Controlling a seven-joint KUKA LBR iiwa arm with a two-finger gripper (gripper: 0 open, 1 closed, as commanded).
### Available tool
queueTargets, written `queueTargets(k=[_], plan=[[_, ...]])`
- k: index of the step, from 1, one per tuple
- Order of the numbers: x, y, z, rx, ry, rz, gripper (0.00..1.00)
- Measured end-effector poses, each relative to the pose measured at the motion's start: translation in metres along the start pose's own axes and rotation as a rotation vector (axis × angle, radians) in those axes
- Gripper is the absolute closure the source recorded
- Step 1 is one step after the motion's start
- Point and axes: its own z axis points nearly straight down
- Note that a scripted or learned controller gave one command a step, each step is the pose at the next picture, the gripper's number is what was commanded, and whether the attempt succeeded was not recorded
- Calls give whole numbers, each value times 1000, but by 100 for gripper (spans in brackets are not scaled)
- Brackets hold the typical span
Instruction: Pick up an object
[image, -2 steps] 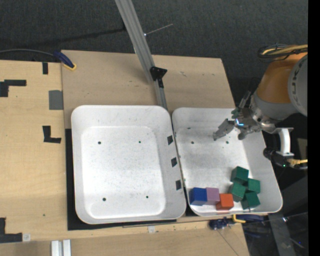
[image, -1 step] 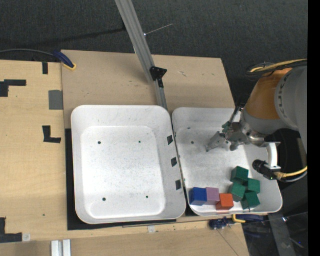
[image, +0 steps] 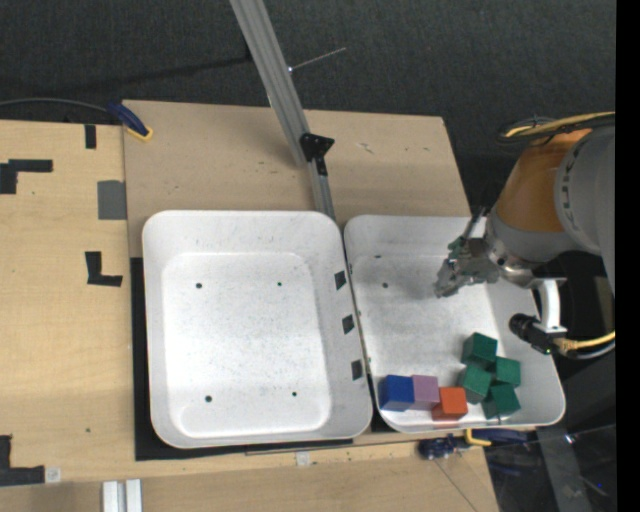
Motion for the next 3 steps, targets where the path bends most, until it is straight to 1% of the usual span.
queueTargets(k=[1,3], plan=[[-9,6,-50,-7,-2,2,100],[5,6,-140,-7,-1,0,100]])
